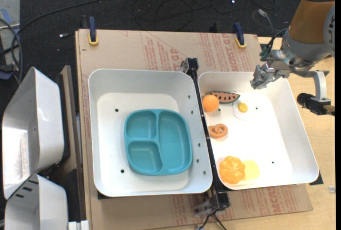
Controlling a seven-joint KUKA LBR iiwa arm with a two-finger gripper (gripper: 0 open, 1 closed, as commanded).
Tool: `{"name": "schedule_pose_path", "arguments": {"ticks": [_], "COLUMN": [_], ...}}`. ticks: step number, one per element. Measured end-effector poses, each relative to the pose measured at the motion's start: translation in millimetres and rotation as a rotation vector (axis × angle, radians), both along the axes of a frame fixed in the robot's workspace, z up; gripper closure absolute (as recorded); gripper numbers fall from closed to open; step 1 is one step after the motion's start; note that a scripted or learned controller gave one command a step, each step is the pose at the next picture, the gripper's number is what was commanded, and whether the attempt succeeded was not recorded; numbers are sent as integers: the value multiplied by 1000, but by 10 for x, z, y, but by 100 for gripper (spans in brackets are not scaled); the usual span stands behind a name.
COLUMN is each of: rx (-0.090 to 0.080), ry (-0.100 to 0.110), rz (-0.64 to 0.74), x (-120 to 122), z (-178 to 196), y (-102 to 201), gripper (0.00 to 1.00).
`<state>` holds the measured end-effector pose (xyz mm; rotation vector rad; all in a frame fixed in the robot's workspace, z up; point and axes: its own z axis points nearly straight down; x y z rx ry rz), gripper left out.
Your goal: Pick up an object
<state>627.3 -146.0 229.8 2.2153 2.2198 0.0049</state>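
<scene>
- Step in hand, by judgement: approach, before any grasp. End effector (259, 81) poised over the far edge of the right bin (298, 133), toward its far right corner, at the tip of the grey arm (311, 26) reaching in from the right.
- State of the end effector: impossible to tell from this slanted view whether released or clenched; nothing seen between its tips, so no object counted as grasped.
- Candidate objects, all in the right bin: orange ball (210, 103) by the left wall near the far edge; dark red-and-green slice (224, 97), perhaps a toy watermelon wedge though too small to be sure, just beside the ball; small yellow piece (242, 108) just inward of the slice; ring-shaped orange piece (218, 130) near the left wall at mid-length; large orange-yellow fruit shape (232, 169) near the near edge, lying against a flat yellow piece (250, 170).
- Left bin (101, 117) carrying a teal divided plate (158, 142) at its middle, well apart from the end effector.
- Nearest targets: small yellow piece and dark slice, both leftward of the end effector and apart from it.
- Next move, as a judgement: travel left and toward the near edge, descent over one chosen piece, care against nudging the neighbouring ball or the bin wall.
</scene>
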Motion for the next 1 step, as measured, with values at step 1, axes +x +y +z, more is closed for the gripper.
{"name": "schedule_pose_path", "arguments": {"ticks": [1], "rx": [0], "ry": [2], "rz": [0], "x": [9], "z": [263], "y": [-1], "gripper": [100]}}
